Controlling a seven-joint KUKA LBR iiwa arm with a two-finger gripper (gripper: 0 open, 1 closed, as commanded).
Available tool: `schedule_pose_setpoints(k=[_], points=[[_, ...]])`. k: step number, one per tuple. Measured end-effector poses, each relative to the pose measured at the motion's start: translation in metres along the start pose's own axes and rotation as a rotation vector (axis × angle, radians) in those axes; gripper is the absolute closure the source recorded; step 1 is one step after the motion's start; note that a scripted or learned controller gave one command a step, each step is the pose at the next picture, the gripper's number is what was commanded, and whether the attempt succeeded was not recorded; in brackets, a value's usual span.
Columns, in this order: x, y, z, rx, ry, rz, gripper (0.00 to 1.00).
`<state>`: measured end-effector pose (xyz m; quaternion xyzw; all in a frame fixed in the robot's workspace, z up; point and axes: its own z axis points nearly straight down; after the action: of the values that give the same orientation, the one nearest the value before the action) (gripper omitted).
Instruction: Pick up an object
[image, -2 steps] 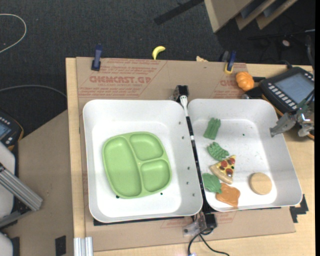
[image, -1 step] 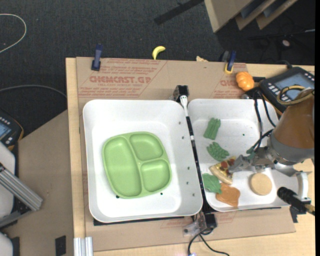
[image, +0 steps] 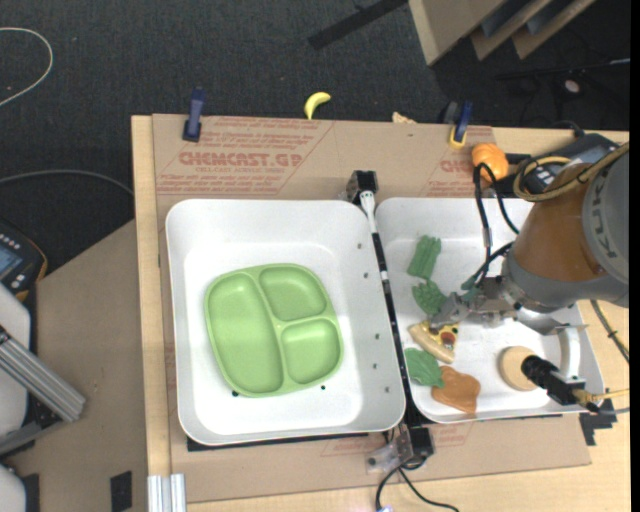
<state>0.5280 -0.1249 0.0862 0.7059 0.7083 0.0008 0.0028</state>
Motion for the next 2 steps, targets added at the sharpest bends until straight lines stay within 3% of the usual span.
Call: schedule_pose_setpoints(k=[1, 2], points=[[0.094, -0.048, -0.105, -0.002, 0.007, -0.006, 0.00], [0.120, -0.040, -0.099, 0.003, 0.003, 0.000, 0.00]])
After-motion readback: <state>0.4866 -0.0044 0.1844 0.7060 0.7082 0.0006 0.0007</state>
